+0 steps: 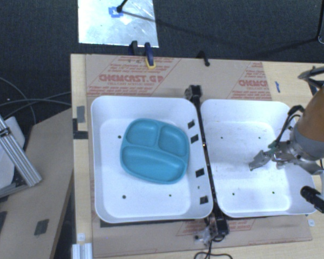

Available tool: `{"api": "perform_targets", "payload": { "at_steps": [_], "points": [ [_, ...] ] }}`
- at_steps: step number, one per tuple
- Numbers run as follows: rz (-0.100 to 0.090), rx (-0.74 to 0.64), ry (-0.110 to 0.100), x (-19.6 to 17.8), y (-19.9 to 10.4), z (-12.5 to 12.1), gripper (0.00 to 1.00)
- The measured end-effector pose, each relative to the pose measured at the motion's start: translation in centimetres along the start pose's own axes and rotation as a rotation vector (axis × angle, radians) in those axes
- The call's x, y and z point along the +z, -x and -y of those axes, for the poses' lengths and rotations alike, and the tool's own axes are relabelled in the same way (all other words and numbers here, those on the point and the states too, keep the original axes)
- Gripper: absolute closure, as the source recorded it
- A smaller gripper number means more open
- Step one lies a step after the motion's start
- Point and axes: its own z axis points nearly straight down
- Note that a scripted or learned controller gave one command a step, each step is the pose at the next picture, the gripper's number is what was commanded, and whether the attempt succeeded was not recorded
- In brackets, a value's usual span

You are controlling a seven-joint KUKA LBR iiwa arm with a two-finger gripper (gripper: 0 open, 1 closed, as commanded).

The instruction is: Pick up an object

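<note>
At the far left, cut by the frame edge, stands a slanted aluminium rail (13,150) beside a lower tan side table (48,161); black cables (21,104) curve over the dark floor behind it. Further up, a shiny silver sheet (117,15) lies on the carpet with a bit of blue tape (115,11) on it.

The bench top (178,72) is brown board printed with red lettering that is only partly readable. A blue-and-yellow clamp (149,55) sits at its back edge.

The left bin (108,198) holds a teal divided plate (154,150), lying flat near the bin's middle, with three compartments facing up. It is the one loose object visible, well apart from the arm. Small dark dots mark the bin floor, too small to identify.

Between the bins runs a dark seam with black clips (198,155); at its near end a tangle of fittings and wire (213,233) is hard to make out.

The right bin (243,198) shows a bare white floor with faint smudges. Above its right part hangs the gripper (257,162), grey and pointing left, low over the floor. Its fingers blur into one pale shape, so whether they are apart or together cannot be told; nothing is seen between them. The orange band (319,120) and wrist are cut off at the right edge, and they hide the bin's right wall.
</note>
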Motion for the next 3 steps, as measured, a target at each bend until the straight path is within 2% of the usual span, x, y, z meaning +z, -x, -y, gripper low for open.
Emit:
{"api": "perform_targets", "payload": {
  "at_steps": [1,2,3],
  "points": [
    [0.001,0.000,0.003,4.8,0.0,0.0,0.00],
    [0.004,0.001,0.008,3.5,0.1,-0.2,1.00],
    [0.004,-0.003,0.009,-0.8,0.0,-0.2,1.00]
  ]
}}
